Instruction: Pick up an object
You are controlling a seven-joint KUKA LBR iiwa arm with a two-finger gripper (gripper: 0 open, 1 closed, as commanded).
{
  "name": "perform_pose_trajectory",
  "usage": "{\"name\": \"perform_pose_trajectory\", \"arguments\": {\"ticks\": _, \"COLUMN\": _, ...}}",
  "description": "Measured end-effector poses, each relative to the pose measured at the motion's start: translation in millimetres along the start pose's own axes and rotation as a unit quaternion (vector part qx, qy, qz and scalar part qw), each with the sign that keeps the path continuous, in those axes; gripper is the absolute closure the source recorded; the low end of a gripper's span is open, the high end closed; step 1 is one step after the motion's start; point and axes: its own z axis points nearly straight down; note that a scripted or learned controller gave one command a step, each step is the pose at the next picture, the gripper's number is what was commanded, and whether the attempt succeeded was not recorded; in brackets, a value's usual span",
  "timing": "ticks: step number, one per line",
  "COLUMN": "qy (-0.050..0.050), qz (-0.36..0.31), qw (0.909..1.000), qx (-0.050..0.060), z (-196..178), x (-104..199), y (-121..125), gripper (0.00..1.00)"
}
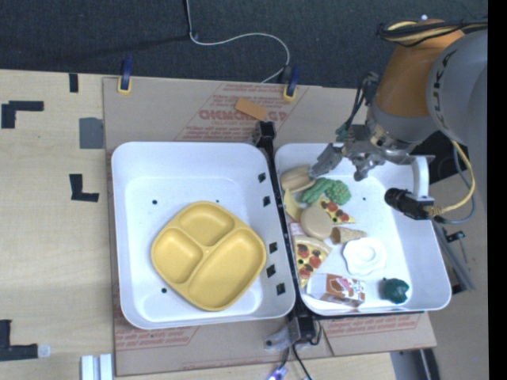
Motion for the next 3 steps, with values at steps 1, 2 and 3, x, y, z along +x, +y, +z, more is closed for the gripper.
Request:
{"name": "perform_pose_trajectory", "arguments": {"ticks": 1, "qy": 0.0, "qz": 0.002, "qw": 1.0, "qx": 0.004, "z": 114.2, "x": -32.8, "y": -2.7, "gripper": 0.0}}
{"name": "perform_pose_trajectory", "arguments": {"ticks": 2, "qy": -0.004, "qz": -0.002, "qw": 0.9999, "qx": 0.016, "z": 117.9, "x": 1.5, "y": 48.8, "gripper": 0.0}}
{"name": "perform_pose_trajectory", "arguments": {"ticks": 3, "qy": -0.004, "qz": 0.001, "qw": 0.9998, "qx": 0.018, "z": 111.1, "x": -1.9, "y": 45.8, "gripper": 1.0}}
